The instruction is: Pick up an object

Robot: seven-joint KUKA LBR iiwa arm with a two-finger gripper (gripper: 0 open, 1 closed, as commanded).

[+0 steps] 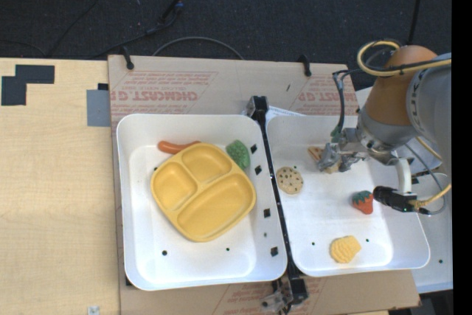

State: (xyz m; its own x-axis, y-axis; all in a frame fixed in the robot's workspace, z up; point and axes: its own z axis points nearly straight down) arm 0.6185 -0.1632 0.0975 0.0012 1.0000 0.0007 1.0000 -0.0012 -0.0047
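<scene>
Grey arm with orange band reaching into right bin point(413, 251), yellow divided tray point(203, 192) in left bin point(140, 247), gripper point(333, 158) low over tan item point(317, 153) near back wall, finger state cannot be told, yellow crinkled piece point(344, 248), cookie point(289, 179), strawberry point(362, 201)

Bench: light wood top point(51, 181), with dark patches near its far left edge.
Cardboard sheet: brown, printed in red point(184, 88), lies flat on the bench.
Left white bin point(140, 262): sits on the cardboard.
Right white bin point(398, 251): touches the left bin's side.
</scene>
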